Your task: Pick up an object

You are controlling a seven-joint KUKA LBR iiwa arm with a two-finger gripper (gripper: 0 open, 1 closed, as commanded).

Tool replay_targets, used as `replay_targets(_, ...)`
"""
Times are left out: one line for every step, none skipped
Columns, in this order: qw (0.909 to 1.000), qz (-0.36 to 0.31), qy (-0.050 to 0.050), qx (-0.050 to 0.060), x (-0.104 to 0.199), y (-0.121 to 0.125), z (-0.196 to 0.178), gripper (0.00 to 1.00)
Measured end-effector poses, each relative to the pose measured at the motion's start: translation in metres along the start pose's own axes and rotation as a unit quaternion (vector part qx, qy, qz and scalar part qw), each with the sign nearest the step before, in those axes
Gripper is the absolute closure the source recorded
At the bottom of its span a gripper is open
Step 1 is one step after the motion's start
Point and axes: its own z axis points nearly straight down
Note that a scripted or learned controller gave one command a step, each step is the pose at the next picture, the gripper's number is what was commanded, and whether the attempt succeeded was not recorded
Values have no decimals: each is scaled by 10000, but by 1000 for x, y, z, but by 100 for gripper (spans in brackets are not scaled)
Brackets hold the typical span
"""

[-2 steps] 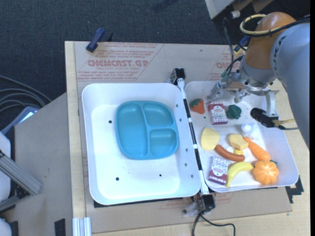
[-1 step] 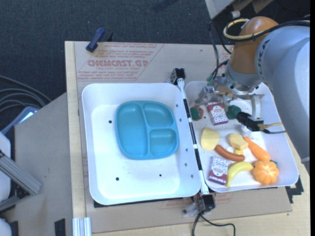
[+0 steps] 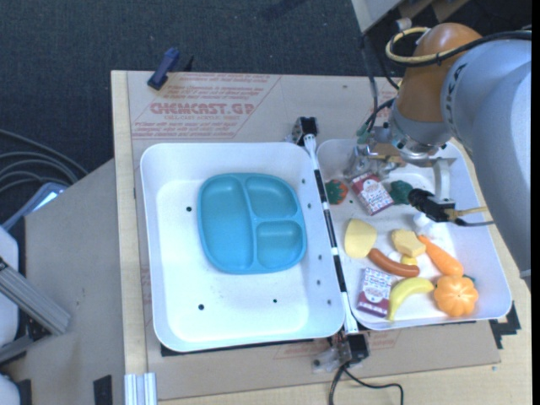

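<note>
My gripper (image 3: 372,160) hangs low over the far end of the right bin (image 3: 498,287), under the grey and orange wrist. Just below it lies a red and white packet (image 3: 372,196), close to it or touching; contact is unclear. A small green and red piece (image 3: 337,191) sits to its left and a dark green piece (image 3: 400,191) to its right. Nearer the front lie a yellow pear-like fruit (image 3: 359,237), a sausage (image 3: 392,264), a carrot (image 3: 440,256), a banana (image 3: 409,293), an orange (image 3: 456,295) and a second red packet (image 3: 375,289).
The left bin (image 3: 169,294) holds a blue divided plate (image 3: 251,222). A ridge with black clips (image 3: 324,226) separates the two bins. A blue clip (image 3: 163,68) lies at the bench's far left corner. Cables hang behind the arm.
</note>
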Motion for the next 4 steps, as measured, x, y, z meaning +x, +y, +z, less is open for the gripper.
replay_targets(10000,2,4,0,77,-51,-90,100)
replay_targets(10000,2,0,-8,136,-83,-138,100)
replay_targets(10000,11,-2,9,100,-116,-158,100)
replay_targets(10000,15,0,7,62,-181,-170,100)
